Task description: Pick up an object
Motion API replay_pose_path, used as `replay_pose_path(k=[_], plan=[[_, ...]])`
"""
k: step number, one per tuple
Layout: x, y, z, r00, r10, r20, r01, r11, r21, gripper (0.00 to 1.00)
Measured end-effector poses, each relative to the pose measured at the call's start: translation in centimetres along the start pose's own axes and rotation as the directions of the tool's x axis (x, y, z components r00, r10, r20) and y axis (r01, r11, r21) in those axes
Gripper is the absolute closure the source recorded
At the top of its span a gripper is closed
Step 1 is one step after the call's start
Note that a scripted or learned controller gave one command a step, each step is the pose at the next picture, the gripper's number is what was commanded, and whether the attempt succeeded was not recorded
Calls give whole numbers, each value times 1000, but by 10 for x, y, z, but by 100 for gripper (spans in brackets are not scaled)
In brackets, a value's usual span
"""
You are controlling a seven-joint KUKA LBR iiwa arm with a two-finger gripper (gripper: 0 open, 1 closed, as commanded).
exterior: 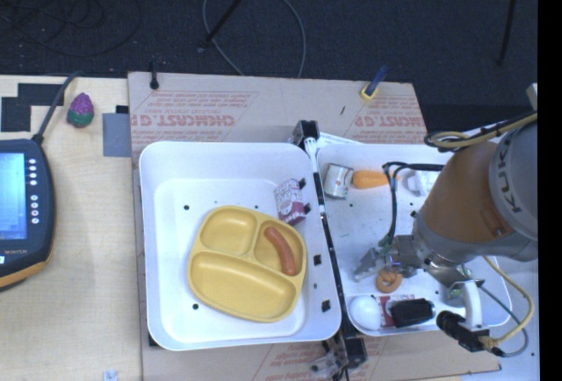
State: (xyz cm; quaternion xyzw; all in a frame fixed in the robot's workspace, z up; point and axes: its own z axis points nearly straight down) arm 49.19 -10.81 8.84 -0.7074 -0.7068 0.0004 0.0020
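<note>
One small brown ring-shaped object (388, 281) in right bin (500, 283), just below gripper (376, 260); grip state unclear.

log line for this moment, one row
arm: over right bin | hand: low, beside donut | grip: unclear | left bin: yellow tray with sausage

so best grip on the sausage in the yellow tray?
Take the sausage across its middle, from straight above, fingers closing on its long sides. It lies flat and alone in the upper right compartment of the yellow tray, running at a slant, so turn the wrist to match and clear the dividers.
</note>
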Motion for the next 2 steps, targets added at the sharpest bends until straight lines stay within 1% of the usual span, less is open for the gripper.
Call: replay_pose_path(k=[1,2], plan=[[-1,2,-11,1000,6,-3,-6,1000,-1,100],[71,36,-104,1000,-9,0,9,1000,-10,100]])
